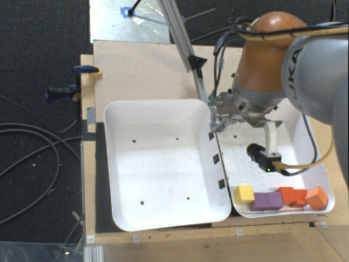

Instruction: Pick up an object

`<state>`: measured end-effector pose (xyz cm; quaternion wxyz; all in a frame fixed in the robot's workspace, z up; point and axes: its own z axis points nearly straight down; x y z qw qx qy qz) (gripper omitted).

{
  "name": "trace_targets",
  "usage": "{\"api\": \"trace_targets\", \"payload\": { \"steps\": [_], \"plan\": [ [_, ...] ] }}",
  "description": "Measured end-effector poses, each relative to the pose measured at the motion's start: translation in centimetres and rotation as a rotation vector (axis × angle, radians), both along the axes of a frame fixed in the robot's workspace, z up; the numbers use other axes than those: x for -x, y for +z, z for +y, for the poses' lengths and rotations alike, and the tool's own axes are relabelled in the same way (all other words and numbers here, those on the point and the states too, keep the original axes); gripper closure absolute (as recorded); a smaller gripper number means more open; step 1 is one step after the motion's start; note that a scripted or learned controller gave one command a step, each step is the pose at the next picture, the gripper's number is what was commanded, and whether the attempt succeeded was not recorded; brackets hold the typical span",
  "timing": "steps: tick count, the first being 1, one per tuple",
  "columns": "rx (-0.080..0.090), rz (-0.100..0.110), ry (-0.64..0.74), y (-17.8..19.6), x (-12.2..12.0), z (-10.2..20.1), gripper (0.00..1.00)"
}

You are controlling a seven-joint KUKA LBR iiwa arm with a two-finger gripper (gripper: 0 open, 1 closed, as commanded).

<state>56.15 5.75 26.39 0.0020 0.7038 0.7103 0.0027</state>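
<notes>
Along the front wall of the right bin [322,173] lies a row of blocks: a yellow block [244,194], a purple block [266,201], a red block [292,196] and an orange block [317,198]. My gripper [217,121] hangs under the orange wrist band at the bin's back left corner, close to the wall shared with the left bin. It is well behind the blocks and I see nothing in it.
The left bin [117,162] stands beside the right one on the wooden bench. A slanted metal pole [180,31] comes down to the bins' shared back corner. A blue clamp [73,89] and loose cables [32,146] lie off the bench's left edge.
</notes>
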Motion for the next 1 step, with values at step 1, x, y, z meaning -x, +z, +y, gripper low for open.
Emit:
{"api": "trace_targets", "payload": {
  "steps": [1],
  "plan": [
    [0.001,0.013,-0.008,-6.28,2.64,-0.22,1.00]
  ]
}}
